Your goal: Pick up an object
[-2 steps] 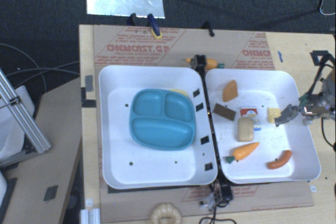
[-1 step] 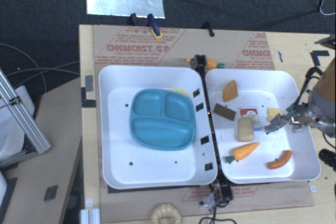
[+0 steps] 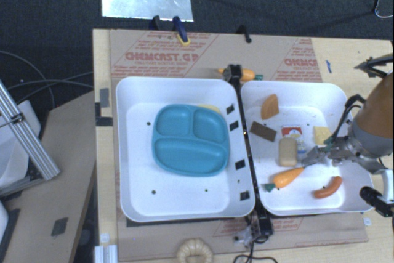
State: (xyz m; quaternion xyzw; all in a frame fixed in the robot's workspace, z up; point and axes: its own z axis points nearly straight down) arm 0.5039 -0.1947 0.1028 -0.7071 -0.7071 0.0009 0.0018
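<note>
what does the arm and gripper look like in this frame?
The arm enters at the right edge: a rounded orange-tan band above a grey wrist section. A thin dark cable loops along its left side. The gripper is slim, grey metal, and tapers toward the right bin. No markings are legible.

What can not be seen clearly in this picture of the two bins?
- Gripper, camera view: blurred and small, so any grasp is undecidable.
- Arm: cut off by the right edge.
- Yellow item in the left bin: mostly hidden behind the blue plate.
- Red-and-white packet in the right bin: print too small to read.
</note>
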